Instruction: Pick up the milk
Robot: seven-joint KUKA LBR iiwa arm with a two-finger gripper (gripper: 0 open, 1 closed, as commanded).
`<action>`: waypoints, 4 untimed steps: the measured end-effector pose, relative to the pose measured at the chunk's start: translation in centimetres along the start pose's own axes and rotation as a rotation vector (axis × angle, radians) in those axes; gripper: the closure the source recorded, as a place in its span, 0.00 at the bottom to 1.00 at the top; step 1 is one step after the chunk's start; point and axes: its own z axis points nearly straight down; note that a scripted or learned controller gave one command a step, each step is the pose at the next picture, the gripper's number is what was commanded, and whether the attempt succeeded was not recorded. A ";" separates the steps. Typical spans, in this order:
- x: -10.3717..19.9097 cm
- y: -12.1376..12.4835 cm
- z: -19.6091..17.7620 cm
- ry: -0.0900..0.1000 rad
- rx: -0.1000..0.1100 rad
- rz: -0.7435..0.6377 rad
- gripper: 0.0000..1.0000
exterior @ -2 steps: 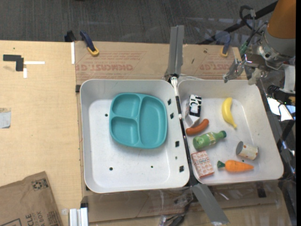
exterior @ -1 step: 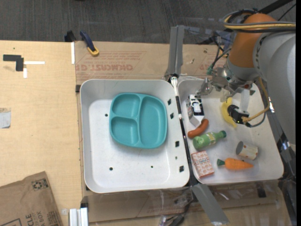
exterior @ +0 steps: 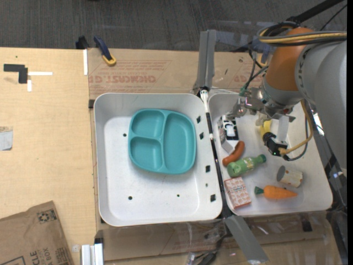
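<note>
L bin [exterior: 105, 164]: white, shallow, holds one teal divided plate [exterior: 162, 141] w/ 3 compartments, sitting toward the far side. Nothing on the plate.

R bin [exterior: 317, 164]: several items. Milk [exterior: 229, 130], a small white carton w/ dark label, lies at the bin's far-left edge, right by the divider btwn the bins. Just nearer than it is a red sausage [exterior: 234, 151], then a green bottle [exterior: 247, 164] on its side. Red-and-white box [exterior: 237, 192] in the near-left corner. Carrot [exterior: 278, 192] near the front wall, w/ a pale cup [exterior: 290, 176] on its side just beyond it.

Gripper [exterior: 246, 105] is over the far end of the R bin, a bit right of and beyond the milk; open or closed, can't tell. Not seen holding anything.

Bench: tan board, w/ brown cardboard under the bins. Blue/yellow clamp [exterior: 104, 51] at the far edge, cardboard box [exterior: 33, 236] near-left. Dark grey carpet [exterior: 165, 10] beyond.
</note>
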 end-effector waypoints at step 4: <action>-1.1 1.2 1.9 -0.008 0.040 0.111 0.00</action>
